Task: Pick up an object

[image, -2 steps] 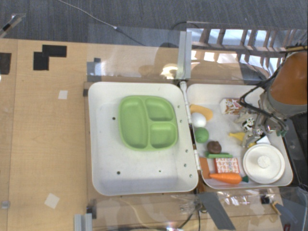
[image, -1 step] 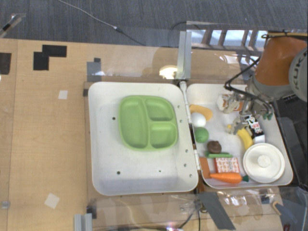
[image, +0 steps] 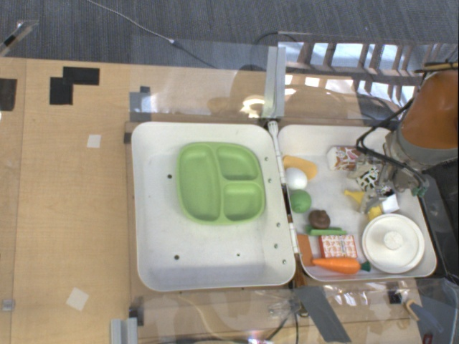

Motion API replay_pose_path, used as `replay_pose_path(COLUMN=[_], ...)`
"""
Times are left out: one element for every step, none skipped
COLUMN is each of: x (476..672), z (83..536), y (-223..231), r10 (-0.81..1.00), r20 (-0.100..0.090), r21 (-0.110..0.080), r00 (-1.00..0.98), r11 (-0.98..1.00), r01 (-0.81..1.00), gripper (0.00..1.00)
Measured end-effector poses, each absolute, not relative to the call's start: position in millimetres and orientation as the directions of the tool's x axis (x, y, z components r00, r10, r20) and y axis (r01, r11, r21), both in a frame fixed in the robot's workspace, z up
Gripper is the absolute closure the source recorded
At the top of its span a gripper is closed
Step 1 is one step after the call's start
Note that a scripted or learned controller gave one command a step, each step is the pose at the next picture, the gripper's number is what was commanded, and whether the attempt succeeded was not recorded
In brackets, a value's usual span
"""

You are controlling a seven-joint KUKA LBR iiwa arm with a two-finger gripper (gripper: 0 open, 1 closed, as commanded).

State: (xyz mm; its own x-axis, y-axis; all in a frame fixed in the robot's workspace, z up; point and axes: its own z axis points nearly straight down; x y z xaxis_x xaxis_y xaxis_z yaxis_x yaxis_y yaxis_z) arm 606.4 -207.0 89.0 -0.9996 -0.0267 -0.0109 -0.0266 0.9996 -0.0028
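Observation:
My gripper (image: 379, 189) hangs low over the right part of the right bin (image: 323, 140), under the grey wrist and orange band (image: 432, 112). Around it lie a black-and-white patterned piece (image: 368, 177), small yellow pieces (image: 355, 195) and a small white piece (image: 389, 203). I cannot make out anything held. Further left in that bin are a yellow banana (image: 302, 166), a white egg (image: 296, 180), a green lime (image: 300, 201), a brown lump (image: 319, 218), a red-and-white box (image: 338, 246) and an orange carrot (image: 336, 265).
A white round bowl (image: 392, 241) fills the right bin's near right corner. A red-and-white packet (image: 346, 157) lies near its far wall. The left bin (image: 158, 256) holds a green divided plate (image: 219, 183). A metal post (image: 275, 77) stands behind the bins' shared wall.

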Motion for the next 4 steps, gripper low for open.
replay_pose_path(x=[601.1, 593.1, 661.0, 643.6], z=[90.2, 90.5, 90.2, 87.7], y=[-123.1, -117.6, -200.6, -204.1], r10=[-0.079, -0.004, -0.184, -0.029], r20=[-0.016, -0.018, -0.015, -0.010], r21=[0.000, -0.002, -0.006, 0.000], r00=[-0.997, -1.000, -0.983, -1.000], r11=[0.997, 1.000, 0.983, 1.000], r01=[-0.079, -0.004, -0.184, -0.029], gripper=[0.00, 0.00, 0.00, 0.00])
